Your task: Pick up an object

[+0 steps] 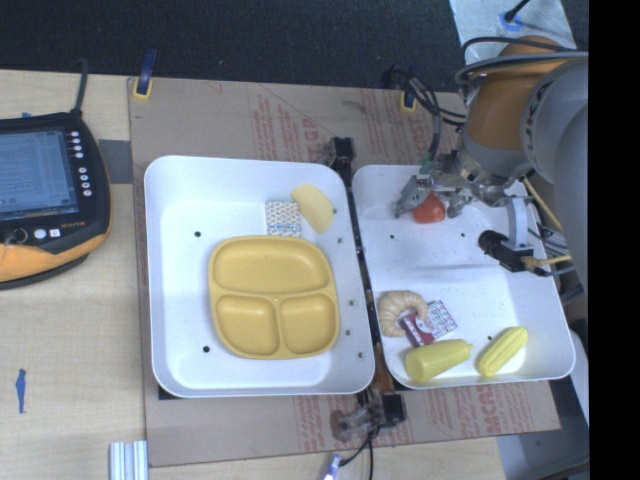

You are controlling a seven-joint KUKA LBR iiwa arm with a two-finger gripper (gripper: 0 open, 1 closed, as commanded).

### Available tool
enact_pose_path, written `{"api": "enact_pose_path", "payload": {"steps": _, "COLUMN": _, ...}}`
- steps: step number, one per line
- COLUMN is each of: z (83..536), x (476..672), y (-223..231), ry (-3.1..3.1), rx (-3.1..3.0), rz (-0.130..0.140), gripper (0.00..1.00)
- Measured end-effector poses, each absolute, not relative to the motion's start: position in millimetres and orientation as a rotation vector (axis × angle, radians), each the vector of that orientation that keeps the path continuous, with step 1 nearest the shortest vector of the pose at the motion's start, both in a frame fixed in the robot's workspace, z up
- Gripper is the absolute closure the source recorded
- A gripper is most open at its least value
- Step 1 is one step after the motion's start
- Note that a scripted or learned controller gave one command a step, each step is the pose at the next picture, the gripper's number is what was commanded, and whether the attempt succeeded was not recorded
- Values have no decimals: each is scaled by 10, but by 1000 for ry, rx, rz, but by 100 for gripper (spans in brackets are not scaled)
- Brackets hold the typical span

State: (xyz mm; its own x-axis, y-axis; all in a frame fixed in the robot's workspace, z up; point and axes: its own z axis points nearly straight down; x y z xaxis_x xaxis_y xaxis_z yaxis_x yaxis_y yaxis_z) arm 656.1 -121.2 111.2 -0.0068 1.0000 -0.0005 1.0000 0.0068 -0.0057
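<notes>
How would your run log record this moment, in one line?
gripper: over right bin, at red object | grasp: unconfirmed | left bin: yellow tray

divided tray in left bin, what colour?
Pale yellow, plain with no pattern. The divided tray shows in the camera view, lying in the left bin.

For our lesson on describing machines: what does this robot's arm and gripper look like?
The arm is bulky and rounded, grey with a broad orange band above the wrist. Black cables loop around it near the top. The gripper is small, grey and metallic. A black fitting sticks out beside the wrist.
</notes>
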Motion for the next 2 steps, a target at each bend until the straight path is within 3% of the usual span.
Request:
{"api": "enact_pose_path", "payload": {"steps": 1, "z": 919, "x": 6559, "y": -1248, "ry": -2225, "rx": -2213, "rz": 9, "gripper": 0}}
{"api": "enact_pose_path", "payload": {"steps": 2, "z": 1025, "x": 6561, "y": -1254, "ry": -2227, "rx": -2209, "rz": 11, "gripper": 100}}
